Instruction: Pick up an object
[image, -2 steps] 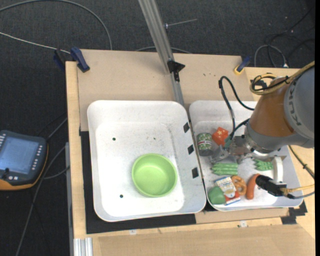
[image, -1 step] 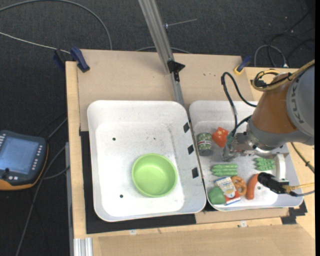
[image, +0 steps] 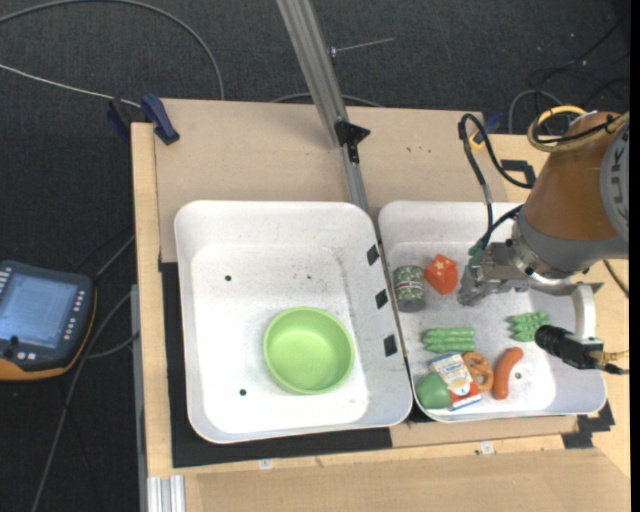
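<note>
Toys lie in the right bin (image: 560, 400), and the gripper (image: 472, 290) hangs low over them. I cannot tell how the gripper is set. A red toy (image: 441, 273) sits just left of the gripper, very close to it. A small green can (image: 408, 286) stands left of the red toy. Green pea pods (image: 449, 338) lie below the gripper. An orange sausage (image: 508, 370) lies further down, right of the gripper. The left bin (image: 200, 300) holds a green bowl (image: 308, 348).
</note>
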